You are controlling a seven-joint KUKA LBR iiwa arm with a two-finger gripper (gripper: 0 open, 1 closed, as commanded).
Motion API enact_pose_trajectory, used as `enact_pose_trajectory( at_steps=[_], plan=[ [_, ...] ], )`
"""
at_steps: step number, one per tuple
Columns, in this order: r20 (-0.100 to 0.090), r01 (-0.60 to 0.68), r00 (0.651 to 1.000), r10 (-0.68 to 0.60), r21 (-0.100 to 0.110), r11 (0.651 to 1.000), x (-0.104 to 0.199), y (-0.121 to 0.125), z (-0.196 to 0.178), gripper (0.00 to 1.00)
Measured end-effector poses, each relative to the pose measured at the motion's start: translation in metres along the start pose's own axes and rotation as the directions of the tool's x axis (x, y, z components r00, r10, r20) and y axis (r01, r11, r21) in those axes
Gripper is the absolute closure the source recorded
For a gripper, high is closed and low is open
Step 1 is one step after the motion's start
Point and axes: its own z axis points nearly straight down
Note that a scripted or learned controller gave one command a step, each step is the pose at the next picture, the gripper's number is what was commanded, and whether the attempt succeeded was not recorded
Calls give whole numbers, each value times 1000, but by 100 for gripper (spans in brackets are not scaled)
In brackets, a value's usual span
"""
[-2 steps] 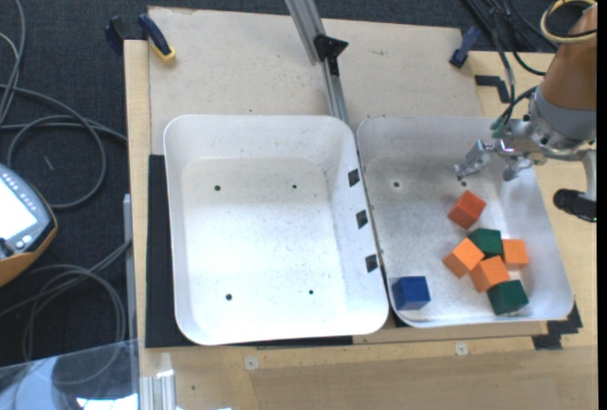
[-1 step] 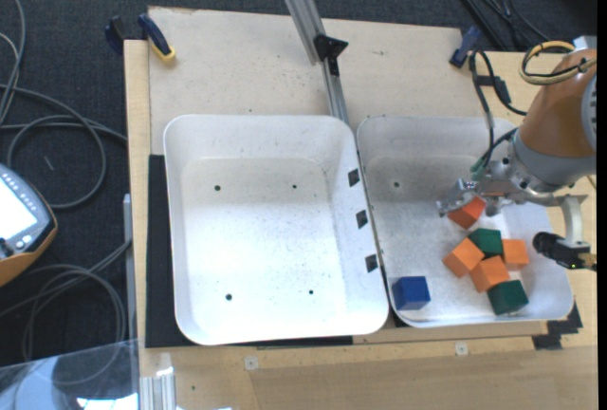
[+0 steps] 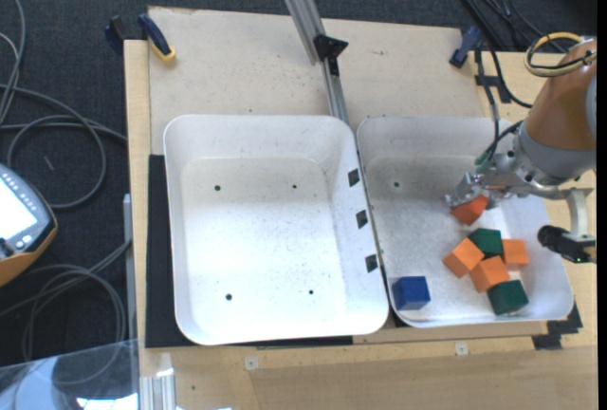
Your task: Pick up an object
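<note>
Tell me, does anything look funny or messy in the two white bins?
Mostly tidy. The small blue cube sits alone by the near left corner of the right white bin, apart from the orange and green blocks heaped together. A reddish-orange block lies tilted right under the gripper.

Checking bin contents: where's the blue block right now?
The blue block sits in the right bin, at its front-left corner beside the divider between the bins, apart and left of the orange-and-green block cluster.
</note>
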Motion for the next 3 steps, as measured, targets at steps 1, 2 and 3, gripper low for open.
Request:
enact_pose_trajectory(
  at_steps=[1,2,3],
  plan=[
    [-3,9,1000,-9,-4,1000,98,25,-47,100],
    [-3,9,1000,-9,-3,1000,168,9,-91,100],
    [-4,9,1000,-9,6,1000,238,-4,-88,100]
  ],
)
